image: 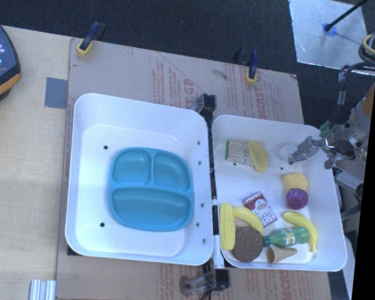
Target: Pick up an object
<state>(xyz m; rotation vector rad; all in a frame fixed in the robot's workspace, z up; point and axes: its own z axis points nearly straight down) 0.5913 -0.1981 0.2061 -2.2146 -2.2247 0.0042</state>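
At the near edge of the right bin [338,217] we note a cluster: a corn cob [226,226], a brown round cookie [247,243], an ice-cream cone [281,254], a green bottle [288,239] and two bananas [248,217] [302,226]. Beyond them lie a red-and-white carton [260,208], a purple fruit [296,198] and a yellow block [295,181]. Farther back rest a small packet [237,151] and a yellow piece [259,156] touching it. The left bin [84,168] bears a blue divided plate [151,189]. The gripper [303,151] hangs over the right bin's far right corner; we cannot tell how it is set, and we see nothing in it. We judge the pick not yet made: every candidate object lies in the bin, the yellow block nearest the gripper.
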